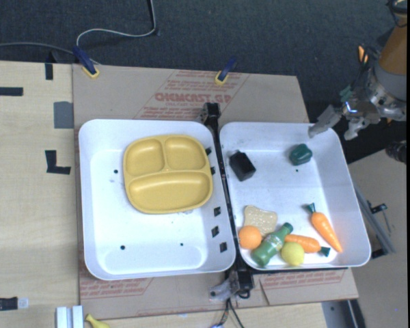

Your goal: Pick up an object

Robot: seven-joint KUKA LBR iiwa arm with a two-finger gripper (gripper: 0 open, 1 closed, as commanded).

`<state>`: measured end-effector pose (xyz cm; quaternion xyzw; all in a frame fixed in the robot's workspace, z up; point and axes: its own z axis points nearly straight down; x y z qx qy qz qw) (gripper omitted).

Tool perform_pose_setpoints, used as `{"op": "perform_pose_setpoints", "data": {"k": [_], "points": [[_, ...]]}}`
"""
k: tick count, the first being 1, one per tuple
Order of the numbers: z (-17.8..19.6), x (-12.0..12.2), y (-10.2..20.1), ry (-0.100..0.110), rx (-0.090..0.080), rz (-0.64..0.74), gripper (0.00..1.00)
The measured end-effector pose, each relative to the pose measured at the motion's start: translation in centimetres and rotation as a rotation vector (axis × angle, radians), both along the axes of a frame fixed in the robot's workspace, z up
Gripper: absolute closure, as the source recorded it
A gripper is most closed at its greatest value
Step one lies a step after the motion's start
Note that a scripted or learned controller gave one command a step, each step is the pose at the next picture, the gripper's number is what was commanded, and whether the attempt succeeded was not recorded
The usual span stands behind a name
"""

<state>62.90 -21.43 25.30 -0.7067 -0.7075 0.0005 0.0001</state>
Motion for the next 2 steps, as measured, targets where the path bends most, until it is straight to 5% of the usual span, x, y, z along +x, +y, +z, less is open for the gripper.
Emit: {"op": "perform_pose_setpoints", "data": {"k": [1,2], "points": [[-12.3,-5.1,-0.9,0.004,0.002,-0.001,0.00],[-16.6,1.8,-0.8,-0.006,0.001,0.002,0.00]]}}
